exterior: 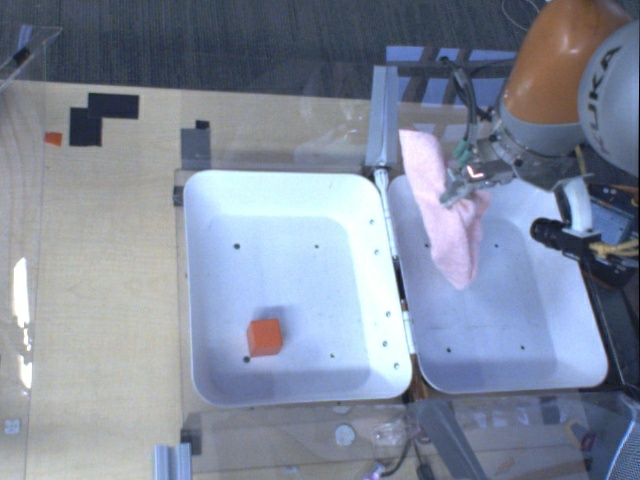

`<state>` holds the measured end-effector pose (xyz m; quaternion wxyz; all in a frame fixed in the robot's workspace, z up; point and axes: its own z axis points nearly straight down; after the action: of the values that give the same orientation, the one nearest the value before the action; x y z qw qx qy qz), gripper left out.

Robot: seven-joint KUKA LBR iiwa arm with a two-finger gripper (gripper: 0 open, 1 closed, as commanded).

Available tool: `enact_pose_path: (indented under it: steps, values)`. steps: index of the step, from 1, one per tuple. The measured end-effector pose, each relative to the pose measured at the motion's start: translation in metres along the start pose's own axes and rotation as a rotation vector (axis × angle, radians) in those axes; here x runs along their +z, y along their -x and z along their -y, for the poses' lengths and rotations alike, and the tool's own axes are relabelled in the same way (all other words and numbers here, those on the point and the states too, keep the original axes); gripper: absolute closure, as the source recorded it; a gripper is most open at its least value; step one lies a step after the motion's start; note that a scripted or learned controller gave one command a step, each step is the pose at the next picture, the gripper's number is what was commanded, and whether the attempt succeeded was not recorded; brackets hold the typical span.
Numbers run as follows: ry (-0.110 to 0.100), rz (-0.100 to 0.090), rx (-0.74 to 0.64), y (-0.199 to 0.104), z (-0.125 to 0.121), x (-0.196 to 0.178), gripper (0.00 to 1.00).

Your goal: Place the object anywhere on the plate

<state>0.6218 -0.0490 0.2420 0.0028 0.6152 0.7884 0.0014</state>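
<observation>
Camera view: the gripper (466, 183) hangs over the right bin (540, 358), and the fingers look closed on the right edge of the pink cloth (440, 218). The cloth hangs off them in a long strip. Its top end reaches toward the bin's back left corner and its tail droops to about mid-bin.

What worries me is that it's an edge pinch on floppy fabric, so it could slide out mid-move. A dragging tail could also snag on the rim between the bins.

I can't pick out a separate plate anywhere. If the target is the left bin (300, 228), a loose drop might land half over the divider or cover the orange block (265, 337) there. The desk (100, 268) to the left only carries some small markers.
</observation>
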Motion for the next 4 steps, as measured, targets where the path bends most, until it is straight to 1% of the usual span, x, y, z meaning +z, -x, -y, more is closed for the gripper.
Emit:
enact_pose_path:
  steps: [1,2,3,4]
  values:
    - [0.002,-0.001,-0.147,-0.049,-0.014,-0.038,1.0]
    - [-0.004,-0.003,-0.066,-0.127,-0.008,0.021,1.0]
    - [-0.003,-0.003,0.092,-0.174,-0.02,0.021,1.0]
    - [-0.006,-0.003,-0.092,-0.239,-0.03,0.076,1.0]
